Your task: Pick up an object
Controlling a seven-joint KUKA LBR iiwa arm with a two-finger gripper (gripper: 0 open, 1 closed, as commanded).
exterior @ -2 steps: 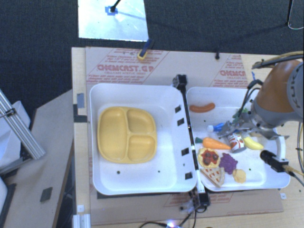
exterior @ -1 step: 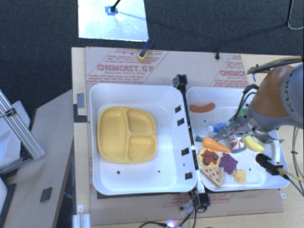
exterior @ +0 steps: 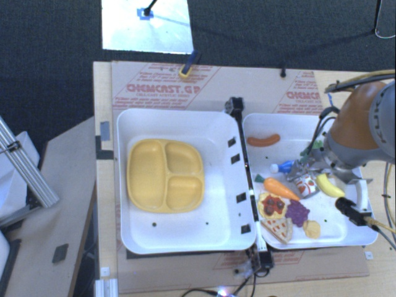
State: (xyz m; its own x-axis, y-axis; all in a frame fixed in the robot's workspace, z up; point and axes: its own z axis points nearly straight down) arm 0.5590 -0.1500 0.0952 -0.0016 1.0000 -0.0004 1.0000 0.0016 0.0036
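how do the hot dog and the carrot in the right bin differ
Colour: the hot dog is reddish brown all over; the carrot is bright orange.
Shape: the hot dog is an even, slightly curved tube; the carrot tapers.
Place: the hot dog lies alone near the right bin's far wall; the carrot lies nearer the front, crowded among other toy foods.
Both are long toy foods lying flat in that bin.

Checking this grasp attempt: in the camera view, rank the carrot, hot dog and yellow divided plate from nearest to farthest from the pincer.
1. Carrot, just left of the pincer, right bin.
2. Hot dog, far end of the right bin.
3. Yellow divided plate, in the left bin.
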